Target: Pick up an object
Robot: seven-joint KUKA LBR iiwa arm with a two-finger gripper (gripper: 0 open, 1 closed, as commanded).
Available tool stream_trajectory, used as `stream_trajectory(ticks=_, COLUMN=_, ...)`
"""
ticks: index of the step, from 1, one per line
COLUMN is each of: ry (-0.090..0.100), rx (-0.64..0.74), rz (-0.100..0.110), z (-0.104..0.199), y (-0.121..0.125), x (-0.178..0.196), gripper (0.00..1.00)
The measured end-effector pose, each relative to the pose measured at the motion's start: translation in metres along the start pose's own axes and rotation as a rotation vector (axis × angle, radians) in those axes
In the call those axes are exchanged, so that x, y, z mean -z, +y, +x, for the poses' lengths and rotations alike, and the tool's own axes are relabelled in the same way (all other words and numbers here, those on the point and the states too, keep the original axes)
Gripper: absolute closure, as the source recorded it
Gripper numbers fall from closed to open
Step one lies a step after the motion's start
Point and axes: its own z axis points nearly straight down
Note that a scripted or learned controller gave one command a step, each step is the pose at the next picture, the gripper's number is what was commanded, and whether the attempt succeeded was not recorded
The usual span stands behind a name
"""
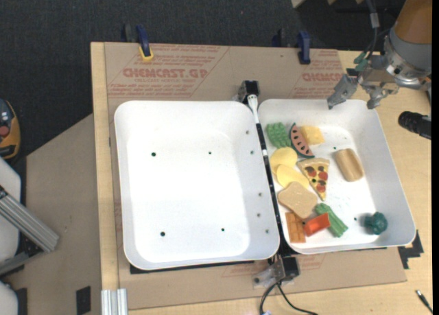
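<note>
The grey two-finger gripper [357, 95] hung spread and empty above the far rim of the right shallow white bin [391, 169], where the tan cylindrical bread roll [348, 165] looked light, rigid, graspable across its sides.

Bright, even overhead light, soft shadows, perhaps slightly blurred edges.

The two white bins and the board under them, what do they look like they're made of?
The left bin and right bin look like thin moulded plastic, smooth and slightly glossy: rounded corners, soft sheen. The board beneath looks like brown cardboard or paper-faced sheet, matte with red printed lettering, held by blue clamps at the far edge; which one I can't tell.
</note>
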Motion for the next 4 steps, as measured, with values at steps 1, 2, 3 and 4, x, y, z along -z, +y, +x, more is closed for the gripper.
stream_trajectory(ticks=1, ry=0.005, rx=0.006, rz=0.008, z=0.078, y=-0.039, x=-0.06, gripper=0.0)
stream_trajectory(ticks=2, ry=0.003, rx=-0.004, rz=0.003, z=0.059, y=-0.035, x=-0.161, gripper=0.0)
stream_trajectory(ticks=3, ry=0.005, rx=-0.012, rz=0.059, z=0.058, y=0.012, x=-0.162, gripper=0.0)
stream_trajectory(ticks=4, ry=0.001, rx=0.001, rz=0.01, z=0.062, y=0.021, x=-0.148, gripper=1.0)
